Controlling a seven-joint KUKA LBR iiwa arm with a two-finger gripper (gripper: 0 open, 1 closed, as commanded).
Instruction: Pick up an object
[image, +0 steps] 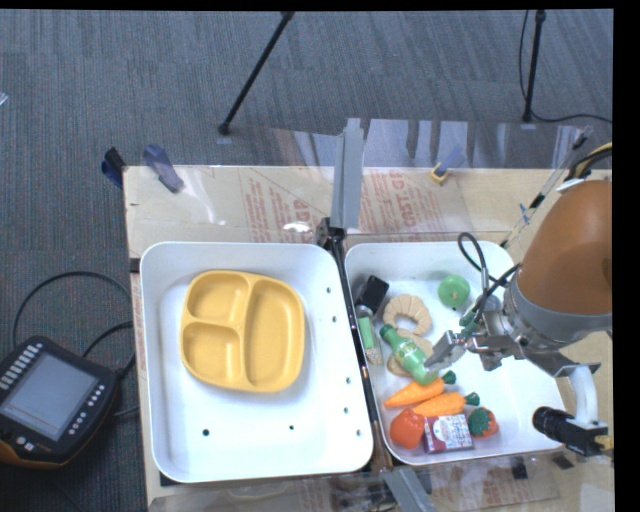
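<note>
Over the right-hand shallow white bin (520, 435), the grey arm with its orange band (568, 250) reaches in from the right edge, and its two-finger gripper (446, 350) hangs low above the cluster of toy food. Whether the fingers are spread or pressed together cannot be told from this angle, and nothing is plainly seen between them.

Just beside the gripper tip, on its far side from the arm, lies a green plastic bottle with a white label (408, 353), tilted and resting across a tan ring-shaped pastry toy (408, 313). Beyond the gripper toward the back of the bin sits a small green apple-like ball (454, 291). Nearer the camera than the gripper lie two orange plastic carrots (428, 397), an orange-red rounded fruit (406, 428), a small red-and-white packet (448, 433) and a red strawberry-like piece (484, 423). A black block (370, 293) lies farther out past the bottle, near the bin's dividing wall.

Well apart from the gripper, across that wall, the left white bin (170, 420) holds a yellow three-compartment plastic plate (243, 330).
</note>
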